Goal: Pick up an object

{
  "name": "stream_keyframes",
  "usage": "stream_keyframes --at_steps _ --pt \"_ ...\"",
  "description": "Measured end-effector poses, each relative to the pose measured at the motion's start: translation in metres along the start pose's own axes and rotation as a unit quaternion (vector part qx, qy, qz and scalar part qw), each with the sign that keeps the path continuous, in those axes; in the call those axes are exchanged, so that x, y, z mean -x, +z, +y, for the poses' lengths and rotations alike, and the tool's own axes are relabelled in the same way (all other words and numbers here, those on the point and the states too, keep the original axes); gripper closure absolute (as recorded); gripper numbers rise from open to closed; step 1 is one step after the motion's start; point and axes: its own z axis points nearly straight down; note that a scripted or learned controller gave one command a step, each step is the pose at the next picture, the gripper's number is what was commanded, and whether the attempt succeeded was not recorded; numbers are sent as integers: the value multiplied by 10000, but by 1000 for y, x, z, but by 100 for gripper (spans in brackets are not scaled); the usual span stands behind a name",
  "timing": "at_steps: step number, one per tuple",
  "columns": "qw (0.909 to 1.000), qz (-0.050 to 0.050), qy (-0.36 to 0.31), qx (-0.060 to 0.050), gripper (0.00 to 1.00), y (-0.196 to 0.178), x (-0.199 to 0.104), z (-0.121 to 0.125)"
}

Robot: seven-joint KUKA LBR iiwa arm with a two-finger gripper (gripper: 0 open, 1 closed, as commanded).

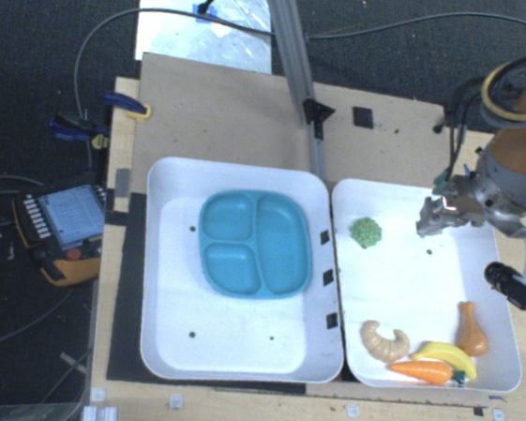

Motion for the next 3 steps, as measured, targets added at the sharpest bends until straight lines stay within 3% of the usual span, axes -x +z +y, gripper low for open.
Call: stream_keyframes --at_steps 1,3 --pt "10000 0 -4 -3 100 -34 0 2" --pt "10000 15 -28 -31 100 1 -100 -9"
